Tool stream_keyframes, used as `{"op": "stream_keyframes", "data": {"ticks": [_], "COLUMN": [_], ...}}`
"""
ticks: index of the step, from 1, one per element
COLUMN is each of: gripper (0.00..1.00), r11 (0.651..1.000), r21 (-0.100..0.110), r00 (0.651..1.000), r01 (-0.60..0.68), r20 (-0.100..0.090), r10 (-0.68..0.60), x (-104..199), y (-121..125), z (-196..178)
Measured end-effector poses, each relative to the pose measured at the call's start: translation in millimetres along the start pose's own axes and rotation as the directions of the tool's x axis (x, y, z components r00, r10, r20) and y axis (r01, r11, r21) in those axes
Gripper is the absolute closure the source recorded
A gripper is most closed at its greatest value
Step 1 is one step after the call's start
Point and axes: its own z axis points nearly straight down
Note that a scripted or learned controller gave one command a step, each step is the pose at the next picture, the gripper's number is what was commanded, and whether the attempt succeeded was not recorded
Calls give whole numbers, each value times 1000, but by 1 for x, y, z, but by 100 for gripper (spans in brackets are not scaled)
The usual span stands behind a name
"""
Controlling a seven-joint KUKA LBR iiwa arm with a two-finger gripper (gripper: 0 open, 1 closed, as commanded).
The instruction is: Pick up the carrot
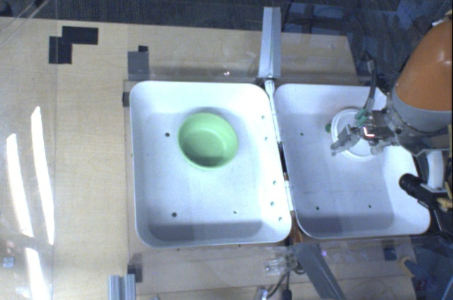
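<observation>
Your inventory: round pale green bowl (207,140) in the shallow white left bin (152,214). The hand (352,139) hangs low in the shallow white right bin (318,217); its state, you cannot tell. An orange glint at the hand may be the carrot; not certain. Light wooden desk (78,150) beneath.

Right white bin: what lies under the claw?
In the shallow right white bin, the claw sits over a round white dish-like object with a green edge. A small orange-red spot shows at the claw. The arm's wrist covers the rest, so no carrot can be confirmed.
</observation>
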Motion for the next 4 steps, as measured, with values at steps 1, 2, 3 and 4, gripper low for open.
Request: {"op": "stream_keyframes", "data": {"ticks": [1,2,3,4], "gripper": [0,0,100,100], "r11": [993,999,999,1000], "r21": [0,-3,-9,-5], "r00": [993,999,999,1000], "r01": [-119,-47,-43,-1], "r20": [-1,2,0,3], "r10": [119,47,43,1], "x": [59,-17,-15,-42], "y": [-27,-35,-33,-26], "z": [22,-6,-17,-169]}}
